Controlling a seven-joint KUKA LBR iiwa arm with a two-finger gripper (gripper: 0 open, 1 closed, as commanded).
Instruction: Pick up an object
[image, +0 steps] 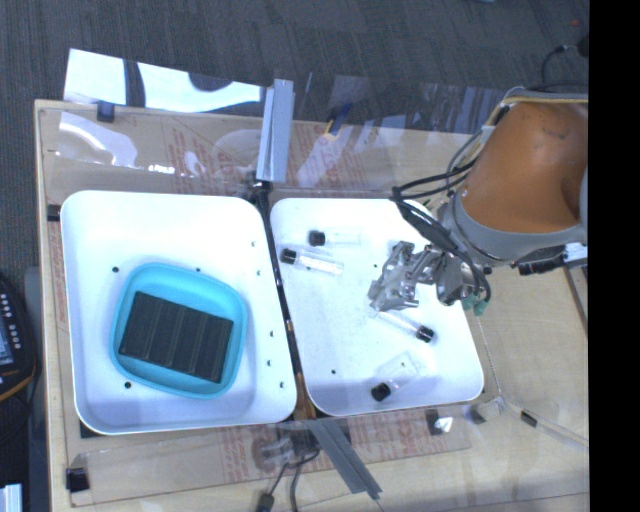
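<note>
care is needed for this step, because the little tubes are clear and thin and can be pushed away with ease. the gripper is seen low in the right bin, near its middle. whether it is open or closed cannot be told, and no tube can be seen held in it. the closest tube is just beside the gripper, on the side toward the bin's near right corner. its long way runs on a slant, and its black cap is pointed at that near right corner. it is best gripped across its thin middle, not from end to end, so the wrist should be turned to match the slant. other tubes are left by the far left corner, by the far edge and by the near edge.
</note>
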